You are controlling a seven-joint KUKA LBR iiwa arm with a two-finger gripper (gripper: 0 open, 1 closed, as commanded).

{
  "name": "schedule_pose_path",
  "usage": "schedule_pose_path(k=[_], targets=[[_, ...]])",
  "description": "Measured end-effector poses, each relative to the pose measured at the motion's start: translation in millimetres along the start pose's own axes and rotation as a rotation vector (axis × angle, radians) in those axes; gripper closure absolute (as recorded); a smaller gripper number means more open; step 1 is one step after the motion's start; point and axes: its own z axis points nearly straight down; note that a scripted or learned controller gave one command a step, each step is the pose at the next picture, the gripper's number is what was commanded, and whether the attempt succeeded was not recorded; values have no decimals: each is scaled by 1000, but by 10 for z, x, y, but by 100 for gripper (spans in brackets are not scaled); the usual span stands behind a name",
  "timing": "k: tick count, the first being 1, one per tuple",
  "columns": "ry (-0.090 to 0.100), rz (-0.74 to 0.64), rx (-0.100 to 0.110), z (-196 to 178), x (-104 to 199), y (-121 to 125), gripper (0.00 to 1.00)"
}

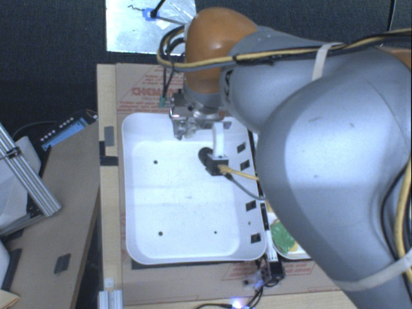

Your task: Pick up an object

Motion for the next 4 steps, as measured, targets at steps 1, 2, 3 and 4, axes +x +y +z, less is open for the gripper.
schedule_pose_path(k=[1,2,3,4], targets=[[-6,17,-1,-481,-897,-260,100],[1,1,-9,-993,-123,99,100],[-3,4,3,-481,212,123,100],[-3,7,1,-386,226,46,100]])
